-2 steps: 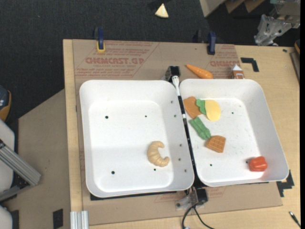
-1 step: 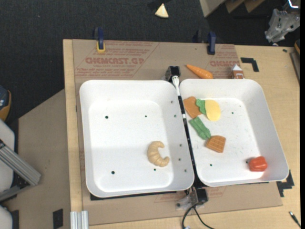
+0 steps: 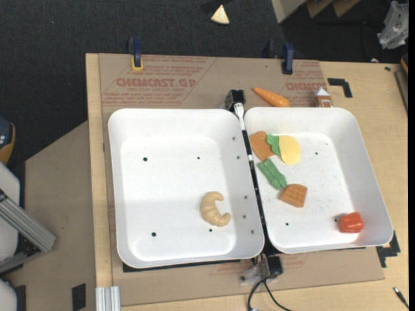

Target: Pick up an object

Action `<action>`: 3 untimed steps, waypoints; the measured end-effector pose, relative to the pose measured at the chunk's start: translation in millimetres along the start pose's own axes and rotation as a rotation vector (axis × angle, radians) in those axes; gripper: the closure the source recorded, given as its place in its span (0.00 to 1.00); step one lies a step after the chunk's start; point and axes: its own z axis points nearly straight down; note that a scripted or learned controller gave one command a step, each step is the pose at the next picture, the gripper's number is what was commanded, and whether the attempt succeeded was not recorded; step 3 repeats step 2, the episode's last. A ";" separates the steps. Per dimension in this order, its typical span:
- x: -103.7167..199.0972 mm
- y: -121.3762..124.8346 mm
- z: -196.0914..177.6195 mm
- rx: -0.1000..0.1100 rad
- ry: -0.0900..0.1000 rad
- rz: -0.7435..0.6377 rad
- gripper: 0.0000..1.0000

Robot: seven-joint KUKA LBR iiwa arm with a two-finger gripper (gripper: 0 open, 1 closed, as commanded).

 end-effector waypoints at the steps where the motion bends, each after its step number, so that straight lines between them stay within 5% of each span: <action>1: -22.1 -17.5 -36.9 0.000 -0.001 0.001 1.00; 2: -59.9 -47.0 -34.5 0.009 0.002 0.003 1.00; 3: -59.9 -47.0 -34.5 0.009 0.002 0.003 1.00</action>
